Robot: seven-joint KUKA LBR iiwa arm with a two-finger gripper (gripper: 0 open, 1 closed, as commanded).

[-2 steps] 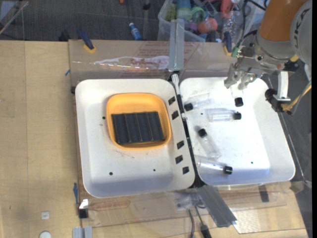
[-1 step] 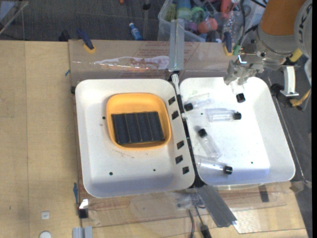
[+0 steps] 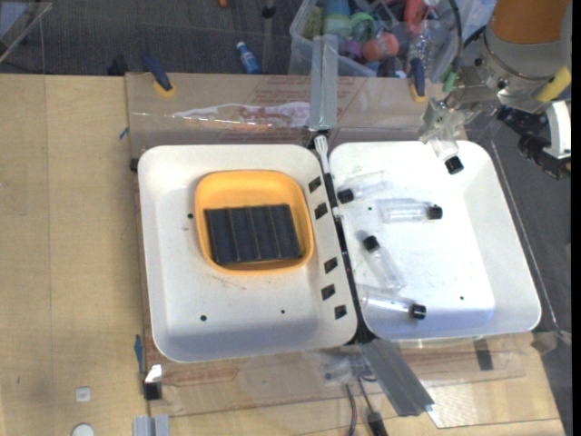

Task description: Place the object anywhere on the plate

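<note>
We saw our arm enter from the upper right, its orange band uppermost and the grey wrist below it. The wrist angled down and to the left. Our gripper hung at the arm's low end, above the far edge of the right-hand bin. Something clear with a black cap sat at its tip.

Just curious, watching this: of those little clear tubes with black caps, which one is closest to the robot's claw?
The tube at the right bin's far edge, right under the gripper. The other tubes lie lower down, nearer the bin's middle and front.
</note>
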